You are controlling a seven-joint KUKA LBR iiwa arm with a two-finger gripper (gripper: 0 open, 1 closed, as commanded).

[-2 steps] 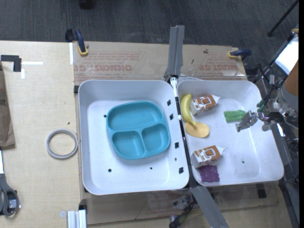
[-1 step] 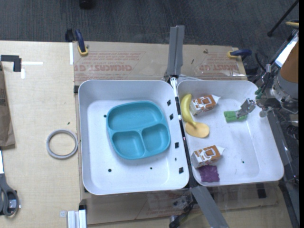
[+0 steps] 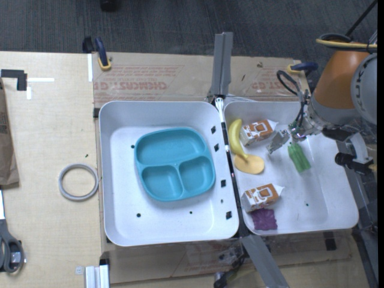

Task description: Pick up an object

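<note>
**Gripper low over the right bin, nothing seen in its grasp**

The gripper (image 3: 282, 141) is seen down inside the right bin (image 3: 336, 215), its grey fingers (image 3: 277, 140) parted a little — nothing is caught between them. Just to its left, a small orange-and-white carton (image 3: 257, 131) is found, with a banana (image 3: 234, 138) beyond that against the bin's left wall. Just to the gripper's right, a green object (image 3: 299, 158) is lying tilted, close by but not gripped. Below and to the left, a pale yellow piece (image 3: 250, 164) is spotted, then a second carton (image 3: 262, 195) and a purple object (image 3: 264, 219) — both well apart. Far to the left, a blue divided plate (image 3: 174, 164) is held in the left bin (image 3: 114, 221).
</note>
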